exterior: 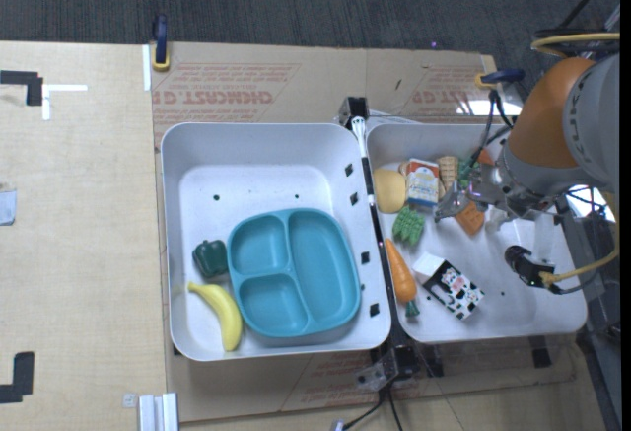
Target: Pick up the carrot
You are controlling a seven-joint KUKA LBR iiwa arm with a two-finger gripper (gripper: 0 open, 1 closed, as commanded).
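Note:
The carrot [398, 271], orange with a green end, lies lengthwise against the left wall of the right bin [513, 321]. My gripper [459, 206] hangs over the middle of that bin, up and to the right of the carrot and apart from it. A small orange item [472, 220] sits right beside the gripper. The grey arm with its orange band [552, 118] comes in from the right.
The right bin also holds a yellow round fruit [389, 190], a small carton [422, 182], a green item [409, 225] and a black-and-white box [455, 290]. In the left bin [197, 158] lie a teal divided plate [294, 271], a banana [223, 313] and a green pepper [209, 258].

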